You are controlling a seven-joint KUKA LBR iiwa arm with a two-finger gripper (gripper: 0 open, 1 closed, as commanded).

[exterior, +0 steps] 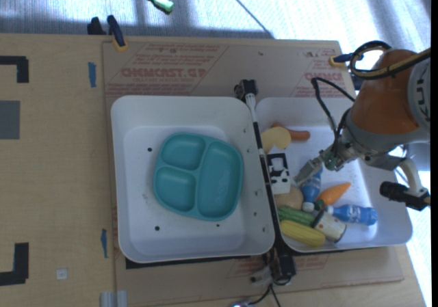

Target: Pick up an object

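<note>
Camera view looks down at a slant on two shallow white plastic bins side by side. Left bin [130, 162] has a teal three-compartment plastic tray [198, 174] lying flat near its middle, nothing else in it. Right bin [390, 227] holds the pickable stuff, crowded toward its left wall & front: pale yellow slice-shaped toy [275, 137] w/ an orange-red carrot-like piece [298, 135] touching it at the back, orange toy carrot [334, 193] mid-bin, small blue bottle w/ white cap [354, 215] lying on its side, green pod-shaped toy [294, 215] & yellow toy corn cob [302, 232] at the front.

Grey KUKA arm w/ orange band comes in from the right, wrist tilted so the gripper [309, 173] points down-left into the pile. Gripper sits just above a second small blue bottle [311, 189], probably lining up on it since it stands clear of the clutter. Can't tell its state; nothing visibly held. Pick not yet done. Risk: neighbours packed close, so a descent may nudge carrot or bottle aside.
</note>
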